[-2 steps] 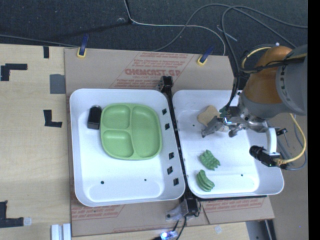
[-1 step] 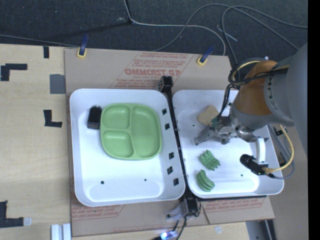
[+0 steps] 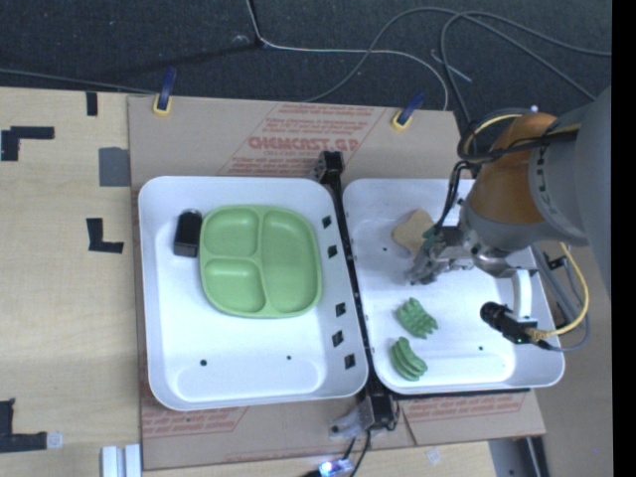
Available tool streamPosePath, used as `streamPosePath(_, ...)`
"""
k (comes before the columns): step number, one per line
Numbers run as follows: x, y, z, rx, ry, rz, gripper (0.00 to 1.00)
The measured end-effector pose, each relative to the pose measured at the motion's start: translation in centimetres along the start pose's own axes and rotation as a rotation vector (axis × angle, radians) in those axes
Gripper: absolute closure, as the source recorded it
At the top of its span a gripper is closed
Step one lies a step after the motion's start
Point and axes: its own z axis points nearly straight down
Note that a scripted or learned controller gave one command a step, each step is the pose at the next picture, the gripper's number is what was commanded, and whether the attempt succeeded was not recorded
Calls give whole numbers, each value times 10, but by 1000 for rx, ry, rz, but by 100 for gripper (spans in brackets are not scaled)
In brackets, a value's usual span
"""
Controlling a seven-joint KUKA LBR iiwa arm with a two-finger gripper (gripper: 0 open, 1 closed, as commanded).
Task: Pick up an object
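My gripper reaches down into the right bin, just below and to the right of a tan lump. Two green ridged toys lie nearer the front: one below the gripper, the other by the front wall. Nothing shows between the gripper's tips. The arm's orange band and grey wrist cover the bin's right part.
The left bin holds a green divided plate and a small black block at the plate's left. A black divider clip runs between the bins. Cables trail across the dark mat behind and loop by the arm at right.
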Motion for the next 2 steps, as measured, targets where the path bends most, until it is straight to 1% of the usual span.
streamPosePath(1,-6,1,-60,-6,-1,3,100)
streamPosePath(2,-8,-9,-113,-7,-2,2,100)
